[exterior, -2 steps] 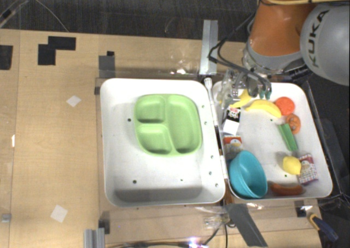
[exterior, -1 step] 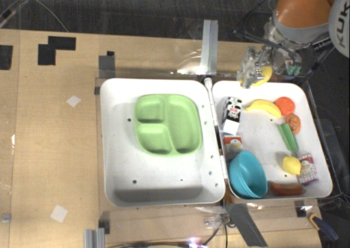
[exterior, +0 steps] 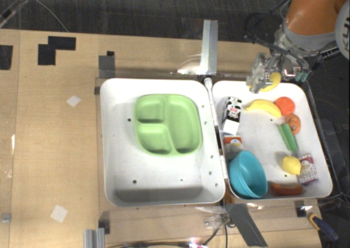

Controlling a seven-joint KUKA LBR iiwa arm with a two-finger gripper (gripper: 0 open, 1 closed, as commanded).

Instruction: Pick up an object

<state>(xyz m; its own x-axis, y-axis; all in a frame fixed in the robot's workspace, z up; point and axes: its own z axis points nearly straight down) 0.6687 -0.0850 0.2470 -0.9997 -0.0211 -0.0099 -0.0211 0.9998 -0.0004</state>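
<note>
Gripper (exterior: 266, 78) above far rim of right bin (exterior: 322, 156), fingers pinching a small yellow object (exterior: 273, 79), lifted clear of the bin floor. Right bin: banana (exterior: 263, 107), orange-red ball (exterior: 284, 103), green carrot-shaped piece (exterior: 289, 135), lemon (exterior: 291, 165), small printed packet (exterior: 308, 168), sausage (exterior: 285, 189), blue bowl (exterior: 247, 174), black-and-white carton (exterior: 233, 115). Left bin (exterior: 117, 132): green divided tray (exterior: 166, 124), lying flat near centre.
</note>
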